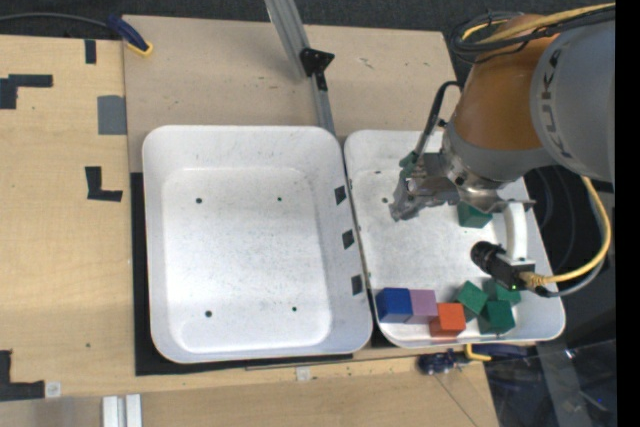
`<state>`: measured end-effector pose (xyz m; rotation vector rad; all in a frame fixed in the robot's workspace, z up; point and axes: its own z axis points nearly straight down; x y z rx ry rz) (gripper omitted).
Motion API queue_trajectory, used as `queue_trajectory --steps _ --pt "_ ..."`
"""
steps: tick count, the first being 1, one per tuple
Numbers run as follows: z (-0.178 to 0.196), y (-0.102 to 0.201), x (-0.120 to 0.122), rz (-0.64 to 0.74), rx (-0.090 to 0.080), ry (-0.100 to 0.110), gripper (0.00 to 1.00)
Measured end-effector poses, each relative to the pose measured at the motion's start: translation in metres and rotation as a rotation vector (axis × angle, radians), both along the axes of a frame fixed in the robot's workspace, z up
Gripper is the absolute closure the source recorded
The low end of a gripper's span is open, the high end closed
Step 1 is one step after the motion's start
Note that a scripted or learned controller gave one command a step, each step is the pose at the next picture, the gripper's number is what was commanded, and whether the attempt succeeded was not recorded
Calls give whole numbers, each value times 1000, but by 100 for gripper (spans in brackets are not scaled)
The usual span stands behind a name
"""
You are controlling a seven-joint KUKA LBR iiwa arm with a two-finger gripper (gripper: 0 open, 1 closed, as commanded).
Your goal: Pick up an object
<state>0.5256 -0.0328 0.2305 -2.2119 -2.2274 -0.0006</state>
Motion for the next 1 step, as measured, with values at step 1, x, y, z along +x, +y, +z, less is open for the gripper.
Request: queue_trajectory --steps 1 --pt "3 60 -12 1 1 1 100"
